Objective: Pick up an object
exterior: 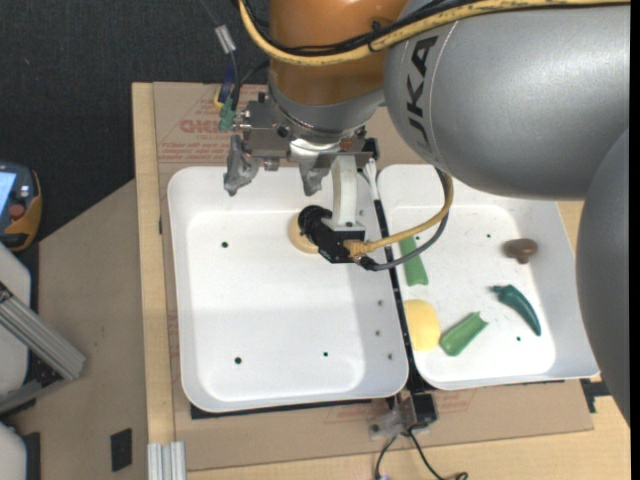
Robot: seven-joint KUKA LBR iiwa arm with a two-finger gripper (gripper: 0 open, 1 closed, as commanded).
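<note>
Claw point(275, 178) spread wide over far edge of left bin point(250, 368), nothing between fingers.

Beneath and just right of claw: pale tan round piece point(303, 236), partly hidden by black fitting. In right bin point(560, 363): green stick point(413, 268), yellow lemon-like fruit point(421, 324), green pickle-like piece point(462, 333), dark green pepper point(518, 306), brown lump point(520, 250).

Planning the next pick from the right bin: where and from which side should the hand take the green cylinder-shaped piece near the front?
Grip the green cylinder across its middle, coming straight down. It lies flat and slanted, so the fingers should close across its narrow width. The yellow piece sits close at its left end, so stay off that end.
</note>
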